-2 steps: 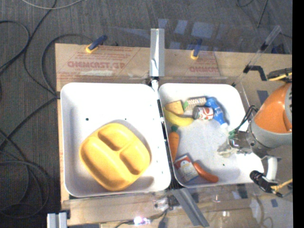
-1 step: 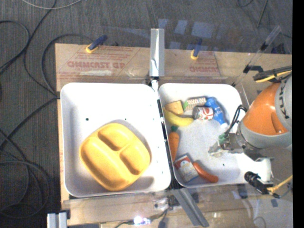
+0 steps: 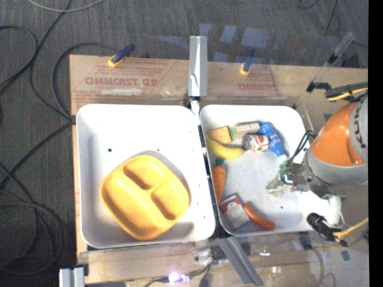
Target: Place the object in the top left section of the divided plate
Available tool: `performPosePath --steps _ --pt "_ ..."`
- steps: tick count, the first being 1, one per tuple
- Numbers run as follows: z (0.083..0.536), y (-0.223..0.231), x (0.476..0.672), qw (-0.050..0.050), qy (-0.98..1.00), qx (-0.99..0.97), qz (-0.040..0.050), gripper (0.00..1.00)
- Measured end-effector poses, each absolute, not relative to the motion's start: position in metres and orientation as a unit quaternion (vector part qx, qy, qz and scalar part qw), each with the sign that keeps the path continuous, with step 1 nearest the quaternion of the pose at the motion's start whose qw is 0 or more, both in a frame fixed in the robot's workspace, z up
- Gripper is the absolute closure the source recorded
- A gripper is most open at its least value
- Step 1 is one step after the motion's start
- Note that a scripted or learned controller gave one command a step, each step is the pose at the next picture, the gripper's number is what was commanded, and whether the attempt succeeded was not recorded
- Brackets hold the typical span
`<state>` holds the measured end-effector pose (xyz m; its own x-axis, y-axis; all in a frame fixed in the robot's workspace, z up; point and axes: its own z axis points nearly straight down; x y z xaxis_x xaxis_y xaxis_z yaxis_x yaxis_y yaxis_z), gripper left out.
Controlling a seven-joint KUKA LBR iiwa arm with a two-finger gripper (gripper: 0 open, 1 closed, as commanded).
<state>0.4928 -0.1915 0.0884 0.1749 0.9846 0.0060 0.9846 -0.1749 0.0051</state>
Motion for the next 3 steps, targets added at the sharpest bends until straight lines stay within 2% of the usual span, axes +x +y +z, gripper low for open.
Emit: performPosePath --steps 1,2,3 --pt "0.209 -0.157 0.498 0.001 0.487 0.873 -0.0025 1.00" --pt "0.094 -0.185 0.485 0.000 0.458 0.889 -0.0001 1.00" --pt "0.089 -0.203 0.488 0.000 0.293 0.956 0.0038 1.00"
